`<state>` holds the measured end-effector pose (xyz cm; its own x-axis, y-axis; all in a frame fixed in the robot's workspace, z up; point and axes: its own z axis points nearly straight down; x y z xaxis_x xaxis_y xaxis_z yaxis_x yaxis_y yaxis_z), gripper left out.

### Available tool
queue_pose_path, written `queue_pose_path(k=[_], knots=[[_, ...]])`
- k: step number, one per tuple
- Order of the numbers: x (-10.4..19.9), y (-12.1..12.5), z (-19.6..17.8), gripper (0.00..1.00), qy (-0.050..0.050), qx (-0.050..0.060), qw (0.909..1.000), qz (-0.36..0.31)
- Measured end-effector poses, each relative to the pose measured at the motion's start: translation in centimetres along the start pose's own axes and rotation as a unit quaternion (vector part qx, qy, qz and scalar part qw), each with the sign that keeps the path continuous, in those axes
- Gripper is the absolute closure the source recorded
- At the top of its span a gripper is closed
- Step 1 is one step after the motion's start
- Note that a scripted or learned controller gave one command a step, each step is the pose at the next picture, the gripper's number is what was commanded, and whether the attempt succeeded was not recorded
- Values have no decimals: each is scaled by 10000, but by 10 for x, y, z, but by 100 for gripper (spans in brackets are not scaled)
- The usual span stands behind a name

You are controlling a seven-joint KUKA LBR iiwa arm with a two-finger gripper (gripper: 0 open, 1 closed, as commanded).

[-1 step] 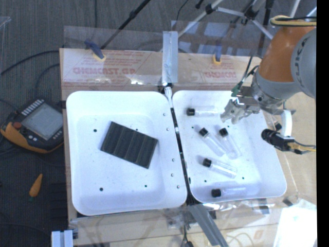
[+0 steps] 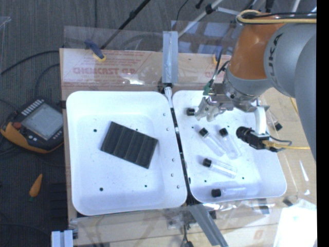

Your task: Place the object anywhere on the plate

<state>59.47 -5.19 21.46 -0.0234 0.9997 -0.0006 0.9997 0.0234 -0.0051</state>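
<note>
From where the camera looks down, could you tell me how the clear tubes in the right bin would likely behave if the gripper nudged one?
A clear tube lies on its side on the smooth floor of the right bin, so it would probably roll. It looks thin and see-through, likely light, perhaps slippery. The black cap may make it curve.

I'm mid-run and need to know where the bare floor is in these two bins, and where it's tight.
Left bin: bare floor all around the dark ribbed plate, widest below it. Right bin: crowded; clear vials fill the middle, the gripper hangs over the top. Small bare patch at lower right.
</note>
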Motion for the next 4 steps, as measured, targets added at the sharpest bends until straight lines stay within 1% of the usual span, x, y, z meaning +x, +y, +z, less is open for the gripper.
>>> queue_pose_path(k=[1, 2, 3, 4], knots=[[64, 38, 24, 100, -4, 2, 9994, -338], [123, 77, 5, 100, -7, -12, 9766, -2149], [196, 78, -5, 100, -9, -14, 9501, -3119], [266, 77, 19, 100, -8, -11, 8959, -4443]])
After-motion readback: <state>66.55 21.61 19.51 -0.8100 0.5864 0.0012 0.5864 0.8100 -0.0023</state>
